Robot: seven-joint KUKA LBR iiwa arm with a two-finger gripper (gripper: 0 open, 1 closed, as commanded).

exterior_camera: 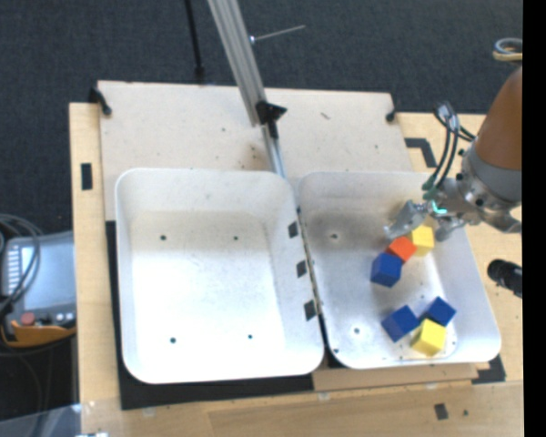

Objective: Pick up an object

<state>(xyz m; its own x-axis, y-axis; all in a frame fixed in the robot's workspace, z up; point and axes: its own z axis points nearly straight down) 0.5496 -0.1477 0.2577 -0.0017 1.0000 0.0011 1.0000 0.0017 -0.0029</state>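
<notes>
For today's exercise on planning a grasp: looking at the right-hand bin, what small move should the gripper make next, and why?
Probably a short descent onto the orange block. The gripper sits just above the cluster of orange block, yellow block and blue block, and nothing visibly sits between its fingers yet.

Both white bins [209,271] look like smooth moulded plastic, scuffed grey and speckled across their floors. The bench [191,116] beneath is pale board, matt and flecked with dark marks. A ribbed aluminium rail [237,44] at the far side has a dull metallic sheen. The coloured blocks [409,285] in the right bin look matt and smooth-faced.
</notes>
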